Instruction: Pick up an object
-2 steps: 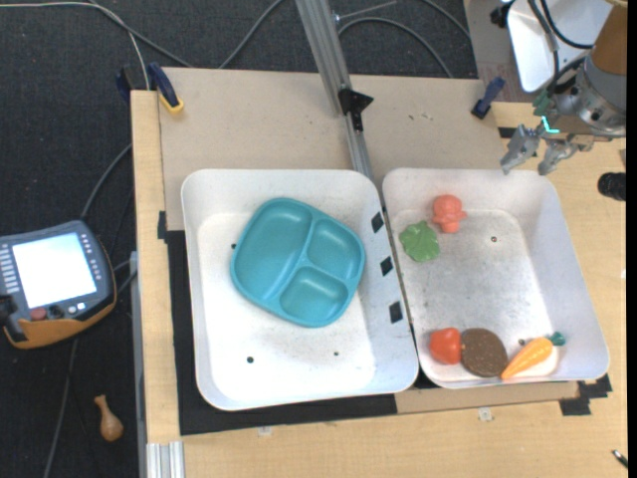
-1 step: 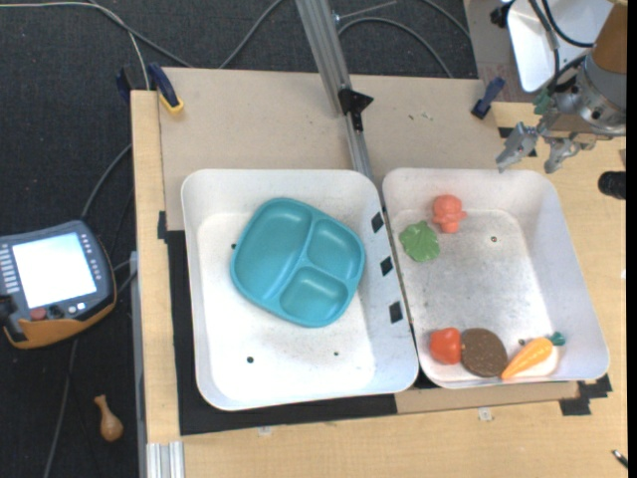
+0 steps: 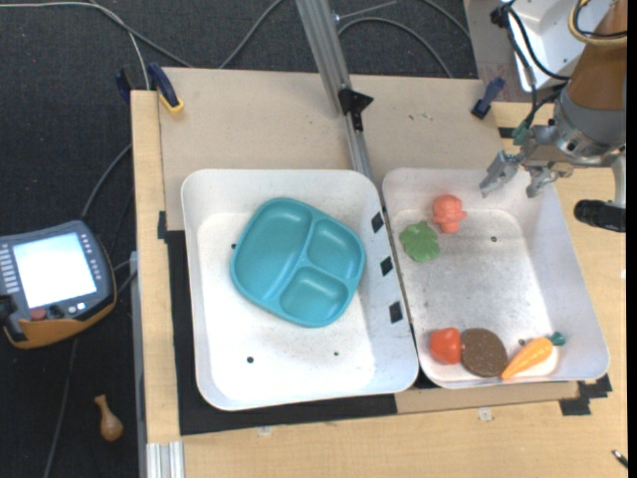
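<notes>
Five small toy foods sat in the right bin [image 3: 567, 267], probably light and hard; the gripper [image 3: 516, 175] hovered spread open, holding nothing, nearest the pink piece [image 3: 448, 211], which looked easiest to pinch across its middle.

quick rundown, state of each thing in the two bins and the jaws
teal divided plate: lying flat in the left bin, compartments bare
pink toy: loose, top of the right bin
green toy: loose, just below-left of the pink one
red tomato: resting against the brown patty
carrot: lying tilted beside the patty
gripper: jaws open, holding nothing, above the right bin's top edge
</notes>
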You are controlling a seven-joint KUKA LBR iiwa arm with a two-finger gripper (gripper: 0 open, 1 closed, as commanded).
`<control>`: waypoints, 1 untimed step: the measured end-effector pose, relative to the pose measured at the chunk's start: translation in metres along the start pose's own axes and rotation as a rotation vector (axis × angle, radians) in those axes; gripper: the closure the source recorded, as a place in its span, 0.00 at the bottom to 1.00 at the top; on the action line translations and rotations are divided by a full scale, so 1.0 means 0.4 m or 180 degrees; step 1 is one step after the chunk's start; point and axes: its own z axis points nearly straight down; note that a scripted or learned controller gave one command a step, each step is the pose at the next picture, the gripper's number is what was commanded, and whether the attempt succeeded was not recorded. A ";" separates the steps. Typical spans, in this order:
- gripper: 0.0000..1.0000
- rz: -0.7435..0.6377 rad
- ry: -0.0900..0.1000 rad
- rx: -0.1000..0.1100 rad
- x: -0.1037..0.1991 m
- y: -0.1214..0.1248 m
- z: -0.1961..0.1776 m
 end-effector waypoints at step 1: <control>0.00 -0.0006 -0.0003 -0.0011 0.011 0.009 0.149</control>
